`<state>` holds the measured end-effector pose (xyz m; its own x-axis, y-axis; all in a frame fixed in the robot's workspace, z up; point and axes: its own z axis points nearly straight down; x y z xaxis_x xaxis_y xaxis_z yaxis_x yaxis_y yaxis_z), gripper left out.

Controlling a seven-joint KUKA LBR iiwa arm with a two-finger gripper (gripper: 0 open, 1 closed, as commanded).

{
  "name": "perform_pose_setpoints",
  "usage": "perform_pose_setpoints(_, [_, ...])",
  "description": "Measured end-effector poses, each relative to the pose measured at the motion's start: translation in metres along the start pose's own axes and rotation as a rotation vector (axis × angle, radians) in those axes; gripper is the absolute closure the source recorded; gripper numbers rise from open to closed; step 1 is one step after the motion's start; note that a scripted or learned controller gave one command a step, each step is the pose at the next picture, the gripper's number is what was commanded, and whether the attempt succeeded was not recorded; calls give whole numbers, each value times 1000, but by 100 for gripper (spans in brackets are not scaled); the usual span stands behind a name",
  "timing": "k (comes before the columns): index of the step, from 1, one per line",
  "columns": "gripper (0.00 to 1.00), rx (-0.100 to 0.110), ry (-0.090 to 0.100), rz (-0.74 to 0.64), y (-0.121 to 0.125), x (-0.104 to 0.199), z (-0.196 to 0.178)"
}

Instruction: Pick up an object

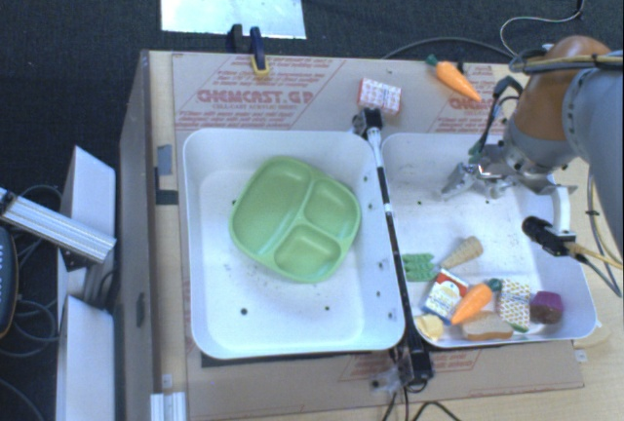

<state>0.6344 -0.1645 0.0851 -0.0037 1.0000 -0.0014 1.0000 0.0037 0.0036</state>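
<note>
A: Camera view, near edge of right bin (585, 312): toy food in a heap w/ orange carrot (472, 302), red-and-white carton (445, 295), bread slice (487, 330), purple piece (546, 306), green strip (419, 265), ridged cone (464, 251).

B: Step in hand?

A: Approach phase, by judgement. Nothing lifted yet; all items lie on the bin floor.

B: Tool state?

A: Gripper (470, 177) sits farther back over the bin's bare rear floor, fingers splayed apart approx. halfway, nothing between them.

B: Target vs. tool?

A: Heap lies nearer the camera than the fingertips, well apart from them; cone is the closest piece. Next move likely calls for travel toward the near edge, then descent over one piece w/ jaws straddling it.

B: Beyond?

A: Left bin (214, 312) holds green divided plate (295, 217). Second carrot (456, 78) and a small box (379, 95) rest on the bench behind.
</note>
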Motion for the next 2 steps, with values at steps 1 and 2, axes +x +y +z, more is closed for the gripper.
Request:
perform_pose_setpoints(1, [0,3,1,2,-51,-10,1])
perform_pose_setpoints(2, [0,4,2,2,-109,28,1])
